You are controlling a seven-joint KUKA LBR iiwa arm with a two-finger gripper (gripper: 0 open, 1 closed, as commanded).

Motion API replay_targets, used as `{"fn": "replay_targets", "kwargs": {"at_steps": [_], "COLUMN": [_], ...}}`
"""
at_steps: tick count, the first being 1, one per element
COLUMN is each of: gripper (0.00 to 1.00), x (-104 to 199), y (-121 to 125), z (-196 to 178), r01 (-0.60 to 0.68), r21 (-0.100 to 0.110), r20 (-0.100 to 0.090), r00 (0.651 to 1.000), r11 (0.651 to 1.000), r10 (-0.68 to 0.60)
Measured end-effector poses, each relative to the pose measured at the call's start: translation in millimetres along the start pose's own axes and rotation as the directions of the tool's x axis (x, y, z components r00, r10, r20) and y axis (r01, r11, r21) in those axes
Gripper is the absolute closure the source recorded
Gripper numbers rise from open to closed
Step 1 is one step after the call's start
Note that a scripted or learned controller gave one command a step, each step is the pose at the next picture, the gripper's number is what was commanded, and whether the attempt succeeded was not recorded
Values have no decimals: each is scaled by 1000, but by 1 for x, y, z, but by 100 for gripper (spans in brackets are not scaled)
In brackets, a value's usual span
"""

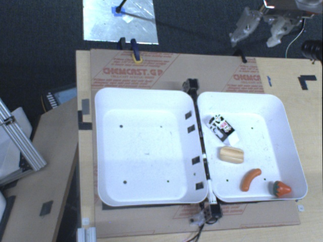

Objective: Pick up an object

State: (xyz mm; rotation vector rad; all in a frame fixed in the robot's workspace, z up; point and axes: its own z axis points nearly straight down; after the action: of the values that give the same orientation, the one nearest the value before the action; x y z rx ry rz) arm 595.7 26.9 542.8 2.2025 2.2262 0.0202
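four small targets crowd the right bin, arm parked high and far

nearest the camera, a small red-orange round toy with a green cap (pixel 281 188) sits tight in the right bin's front corner, just beside the rim; a descent there risks a finger landing on the wall of the shallow white right bin (pixel 287 130) and skidding off. just to its left lies a slim orange sausage-shaped toy (pixel 251 179), angled, with bare floor on both sides, the roomiest pick by my reading, though its narrow round body could roll out of a pinch made along its length. farther back, a tan bread-roll-shaped toy (pixel 231 155) lies near a black-and-white patterned block (pixel 221 126); the two are close, so fingers straddling one may nudge the other. both sit near the dark hinged divider (pixel 198 135), which cramps an approach from that side. the shallow white left bin (pixel 146 145) offers wide flat room. beyond the bins the desk (pixel 166 69) shows printed board. farthest off, the grey two-finger gripper (pixel 258 30) hangs above the desk's back edge, its fingers (pixel 244 26) spread apart and grasping nothing, well apart from every toy.
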Motion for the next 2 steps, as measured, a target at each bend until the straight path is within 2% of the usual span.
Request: {"fn": "replay_targets", "kwargs": {"at_steps": [1,2], "gripper": [0,0], "x": [4,82], "y": [32,10], "z": [164,36], "r01": [-10,1], "r21": [29,2], "r20": [3,-3], "r00": [1000,1000], "r11": [1000,1000], "r10": [10,-1]}}
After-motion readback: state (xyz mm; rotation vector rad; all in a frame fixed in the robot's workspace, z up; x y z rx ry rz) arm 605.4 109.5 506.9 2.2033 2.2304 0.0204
